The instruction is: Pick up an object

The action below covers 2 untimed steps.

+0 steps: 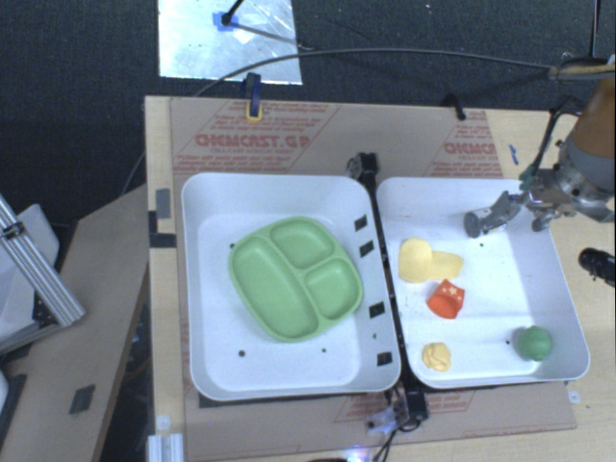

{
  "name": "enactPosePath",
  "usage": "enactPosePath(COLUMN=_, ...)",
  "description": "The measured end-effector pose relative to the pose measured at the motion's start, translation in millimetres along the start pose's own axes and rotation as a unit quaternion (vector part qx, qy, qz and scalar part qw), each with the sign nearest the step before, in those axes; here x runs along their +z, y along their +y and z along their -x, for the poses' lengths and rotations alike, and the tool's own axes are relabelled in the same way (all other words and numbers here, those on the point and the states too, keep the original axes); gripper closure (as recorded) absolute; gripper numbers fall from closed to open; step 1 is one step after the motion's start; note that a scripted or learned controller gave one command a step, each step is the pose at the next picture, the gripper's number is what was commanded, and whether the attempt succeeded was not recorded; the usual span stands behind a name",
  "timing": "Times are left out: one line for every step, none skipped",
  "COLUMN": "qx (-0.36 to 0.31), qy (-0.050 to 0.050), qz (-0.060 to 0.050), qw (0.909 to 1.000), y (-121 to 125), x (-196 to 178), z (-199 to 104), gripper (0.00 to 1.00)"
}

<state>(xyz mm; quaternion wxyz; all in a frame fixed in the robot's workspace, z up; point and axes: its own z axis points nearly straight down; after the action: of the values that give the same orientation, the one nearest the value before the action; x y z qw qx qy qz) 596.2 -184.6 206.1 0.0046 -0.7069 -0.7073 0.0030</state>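
Objects for picking all lie in the right bin (568, 296), the one nearer the tabletop's right edge: a pale yellow piece (423, 260) near the bin's middle, a small red-orange piece (446, 299) just beside it toward the front, a little yellow lump (437, 356) close to the bin's front left corner, and a green ball (532, 342) near its front right corner. The left bin (207, 258) holds a green divided plate (295, 277), which I judge too broad and flat to bother with.

My gripper (486, 219) hangs over the back part of the right bin, toward its far edge, with nothing in it. Whether my fingers are spread or closed I cannot tell; they read as one grey shape pointing toward the bin's middle.

The pale yellow piece is nearest to me, so I take it as the sensible target. To do this well, I should centre over its bulk rather than its edge, and turn the wrist so the fingers close across its narrower side. The red-orange piece sits close against it, so I would come down on the side away from that neighbour, lest a finger land on it and nudge both. I should descend straight, close only once low enough, and lift without dragging along the bin floor.
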Motion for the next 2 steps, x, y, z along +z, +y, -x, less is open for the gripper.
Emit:
enactPosePath(qx=-0.002, qy=-0.001, qz=0.006, qw=1.0, y=3, x=-7, z=0, gripper=0.0)
enactPosePath(qx=-0.001, qy=-0.001, qz=0.004, qw=1.0, y=4, x=56, z=-1, gripper=0.0)
